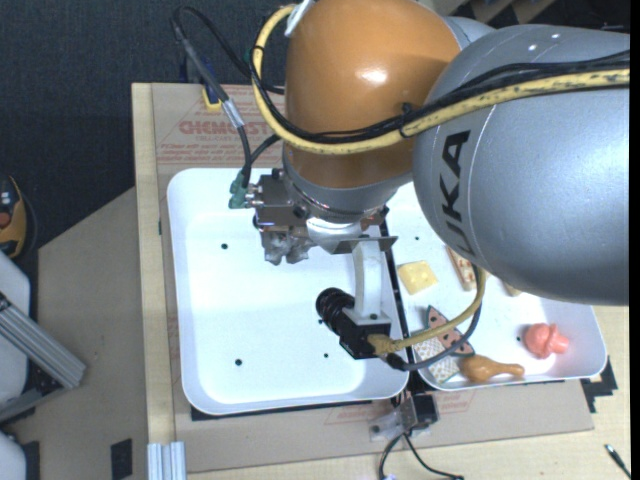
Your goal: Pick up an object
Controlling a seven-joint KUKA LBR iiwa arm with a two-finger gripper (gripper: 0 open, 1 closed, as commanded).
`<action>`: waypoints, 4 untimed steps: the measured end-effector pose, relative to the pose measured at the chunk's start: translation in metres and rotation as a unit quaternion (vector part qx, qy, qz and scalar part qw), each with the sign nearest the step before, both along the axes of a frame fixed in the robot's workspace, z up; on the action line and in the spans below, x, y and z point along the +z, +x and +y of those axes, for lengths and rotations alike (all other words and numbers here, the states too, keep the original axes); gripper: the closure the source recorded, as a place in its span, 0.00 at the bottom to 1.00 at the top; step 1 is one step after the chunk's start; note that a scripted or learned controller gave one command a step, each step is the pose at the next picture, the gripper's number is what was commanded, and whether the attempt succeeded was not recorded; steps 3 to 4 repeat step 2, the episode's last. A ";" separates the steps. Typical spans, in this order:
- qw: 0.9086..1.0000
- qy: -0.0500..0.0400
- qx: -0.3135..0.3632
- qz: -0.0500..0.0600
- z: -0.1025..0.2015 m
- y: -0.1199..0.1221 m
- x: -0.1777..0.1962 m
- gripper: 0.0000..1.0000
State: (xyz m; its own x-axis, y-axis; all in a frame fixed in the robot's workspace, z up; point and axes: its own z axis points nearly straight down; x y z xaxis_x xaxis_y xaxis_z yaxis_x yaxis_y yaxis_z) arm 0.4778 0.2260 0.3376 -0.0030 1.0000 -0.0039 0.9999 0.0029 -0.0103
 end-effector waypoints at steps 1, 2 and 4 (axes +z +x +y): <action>1.000 0.000 -0.002 -0.001 -0.002 0.000 -0.053 1.00; 1.000 0.000 -0.002 -0.001 -0.008 0.000 -0.100 1.00; 1.000 0.000 -0.002 -0.001 -0.008 0.000 -0.100 1.00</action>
